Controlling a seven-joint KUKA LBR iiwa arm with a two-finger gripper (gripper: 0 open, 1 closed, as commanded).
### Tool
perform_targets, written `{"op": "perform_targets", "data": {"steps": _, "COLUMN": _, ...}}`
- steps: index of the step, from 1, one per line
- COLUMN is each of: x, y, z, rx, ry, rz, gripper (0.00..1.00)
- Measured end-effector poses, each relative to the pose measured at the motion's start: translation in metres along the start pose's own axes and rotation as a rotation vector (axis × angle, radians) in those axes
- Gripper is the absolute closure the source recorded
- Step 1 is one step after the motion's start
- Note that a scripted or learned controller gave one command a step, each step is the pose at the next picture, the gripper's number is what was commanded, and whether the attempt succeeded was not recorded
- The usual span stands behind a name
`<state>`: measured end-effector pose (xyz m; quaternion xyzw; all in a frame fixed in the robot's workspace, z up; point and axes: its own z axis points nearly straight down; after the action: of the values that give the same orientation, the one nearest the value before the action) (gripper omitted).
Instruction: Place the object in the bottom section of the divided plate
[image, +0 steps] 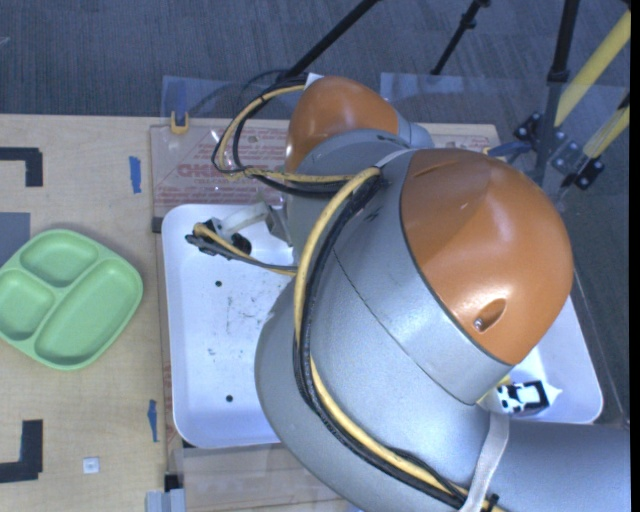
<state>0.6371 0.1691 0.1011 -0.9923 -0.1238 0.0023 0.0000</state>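
Arm bulks over centre and right of frame, covering much of the right bin and part of the left bin. A small black-and-white item lies in the right bin at lower right; can't tell if it's the object. Gripper is over the left bin's upper part; open or closed, can't tell. Green divided plate sits at frame left on the wooden bench, near the left bin. Its bottom section has its long axis running lower left to upper right. Best approach, I'd say: come in over that section's middle, clear of the ridges, and release low.
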Motion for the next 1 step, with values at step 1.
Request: {"op": "perform_targets", "data": {"steps": 1, "x": 0.0244, "y": -0.0521, "z": 0.0141, "rx": 0.001, "ry": 0.009, "rz": 0.047, "gripper": 1.00}}
